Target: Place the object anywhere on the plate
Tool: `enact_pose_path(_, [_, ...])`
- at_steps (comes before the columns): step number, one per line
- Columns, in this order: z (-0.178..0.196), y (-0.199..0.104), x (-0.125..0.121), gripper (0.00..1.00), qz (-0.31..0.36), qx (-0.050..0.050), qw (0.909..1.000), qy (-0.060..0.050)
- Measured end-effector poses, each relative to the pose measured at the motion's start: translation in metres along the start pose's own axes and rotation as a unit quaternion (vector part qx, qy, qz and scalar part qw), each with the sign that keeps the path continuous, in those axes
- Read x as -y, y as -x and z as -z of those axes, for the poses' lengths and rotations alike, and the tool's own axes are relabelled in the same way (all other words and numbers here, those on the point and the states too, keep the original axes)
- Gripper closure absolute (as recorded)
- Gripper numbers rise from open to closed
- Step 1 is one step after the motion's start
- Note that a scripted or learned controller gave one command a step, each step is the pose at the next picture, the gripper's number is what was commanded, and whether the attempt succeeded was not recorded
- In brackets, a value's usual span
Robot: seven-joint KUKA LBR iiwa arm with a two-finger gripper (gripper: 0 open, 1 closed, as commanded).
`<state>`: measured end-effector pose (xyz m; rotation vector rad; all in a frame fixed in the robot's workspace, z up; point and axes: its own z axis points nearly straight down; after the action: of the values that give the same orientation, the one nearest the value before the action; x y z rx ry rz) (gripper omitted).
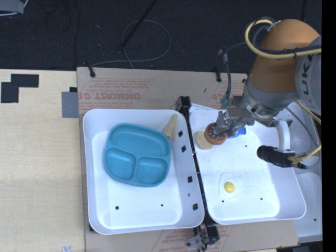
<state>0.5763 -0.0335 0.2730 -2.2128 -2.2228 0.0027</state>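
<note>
The doughnut (pixel 214 134), brown with a darker top, sits in the right bin (pixel 262 193), up near its far left corner. Just beside it on the left you'll find a pale round piece (pixel 202 139), touching or nearly so. The gripper (pixel 227 123) is right over the doughnut's far edge; you cannot tell from this angle whether its fingers are wide, narrow or closed on anything, since the wrist hides them. A bit of blue (pixel 240 131) shows just right of the gripper, too hidden to identify.

The plate (pixel 137 155), light blue with three compartments, lies in the left bin (pixel 136 214), toward its far half. A tan cone-shaped item (pixel 170 125) leans at the plate's far right edge, against the divider between bins. A fried egg toy (pixel 229 186) lies well apart, nearer you in the right bin.
</note>
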Motion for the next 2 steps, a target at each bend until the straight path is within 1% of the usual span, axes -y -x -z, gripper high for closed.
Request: enact_pose_path(2, [-0.014, -0.106, 0.021, 1.00, 0.000, 0.000, 1.0000, -0.001])
